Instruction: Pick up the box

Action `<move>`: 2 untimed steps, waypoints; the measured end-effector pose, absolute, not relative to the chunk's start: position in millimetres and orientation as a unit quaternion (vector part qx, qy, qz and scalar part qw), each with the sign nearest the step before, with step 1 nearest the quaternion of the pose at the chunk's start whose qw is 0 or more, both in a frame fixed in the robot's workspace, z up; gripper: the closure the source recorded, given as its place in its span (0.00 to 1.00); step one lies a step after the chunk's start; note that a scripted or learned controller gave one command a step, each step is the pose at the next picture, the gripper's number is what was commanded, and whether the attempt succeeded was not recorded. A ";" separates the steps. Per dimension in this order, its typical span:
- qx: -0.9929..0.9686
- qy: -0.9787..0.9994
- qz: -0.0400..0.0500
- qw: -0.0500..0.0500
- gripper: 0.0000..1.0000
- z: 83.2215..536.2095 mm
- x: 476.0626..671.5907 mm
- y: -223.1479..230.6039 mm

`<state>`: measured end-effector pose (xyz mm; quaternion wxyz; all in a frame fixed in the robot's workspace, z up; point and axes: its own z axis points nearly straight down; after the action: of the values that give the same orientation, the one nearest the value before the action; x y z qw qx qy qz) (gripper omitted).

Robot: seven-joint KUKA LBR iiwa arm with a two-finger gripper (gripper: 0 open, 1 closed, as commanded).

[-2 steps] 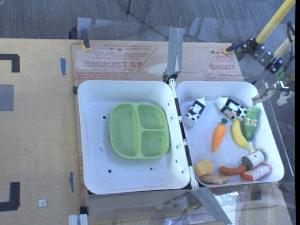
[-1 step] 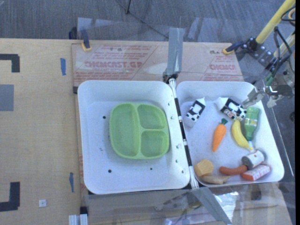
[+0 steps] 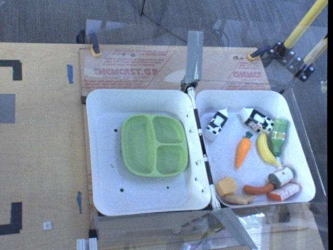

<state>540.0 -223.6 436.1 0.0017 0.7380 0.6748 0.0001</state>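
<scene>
**Right bin: box among toy food**

Red-and-white box [image 3: 285, 191] lies flat in the near right corner of the right bin [image 3: 294, 110], touching a sausage [image 3: 257, 188], just beside a small grey can [image 3: 281, 176]. Further out: banana [image 3: 267, 150], carrot [image 3: 242, 151], green carton [image 3: 279, 133], two cow-print cartons [image 3: 217, 124]. Left bin [image 3: 99, 139] holds a green divided plate [image 3: 154, 145].

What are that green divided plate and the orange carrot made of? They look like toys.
The green three-compartment plate looks like moulded plastic: uniform colour, smooth rounded rims, matt finish. The orange carrot with a green top is probably plastic too, judging by its flat, even colour, though rubber or foam can't be excluded.
</scene>
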 end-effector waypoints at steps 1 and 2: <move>0.666 0.746 0.000 0.001 0.00 246.6 520.5 -216.7; 0.666 0.746 0.001 0.003 1.00 257.2 521.3 -217.7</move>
<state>521.3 -217.7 257.2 0.0029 0.6662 0.7458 0.0008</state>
